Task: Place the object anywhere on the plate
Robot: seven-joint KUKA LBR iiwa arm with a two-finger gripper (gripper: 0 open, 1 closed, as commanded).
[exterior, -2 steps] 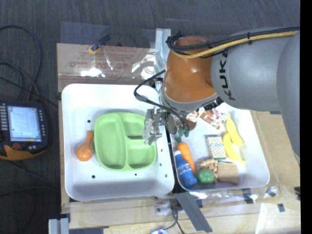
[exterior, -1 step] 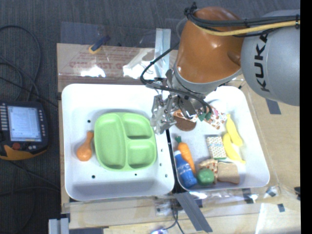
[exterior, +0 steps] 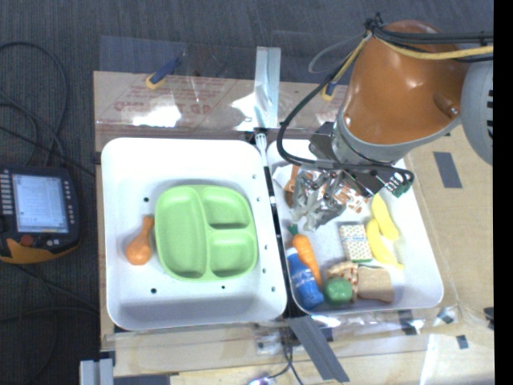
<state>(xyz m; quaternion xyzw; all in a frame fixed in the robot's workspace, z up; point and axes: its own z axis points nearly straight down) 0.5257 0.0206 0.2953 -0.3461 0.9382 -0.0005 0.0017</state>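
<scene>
Looking down on two white bins: left bin holds a green divided plate w/ an orange pear-shaped toy beside its left edge. Right bin holds toy food: carrot, blue bottle, yellow banana, cracker box, green piece. Gripper hangs low over that bin's upper left; can't tell its grip state or which item it targets. Items look light, rigid plastic, prob. slippery; best pinched across a narrow middle.

The desk, a pale wooden top, carries two white bins side by side, the left bin and the right bin touching along their inner rims, with clear plastic sheeting lying behind them.
</scene>
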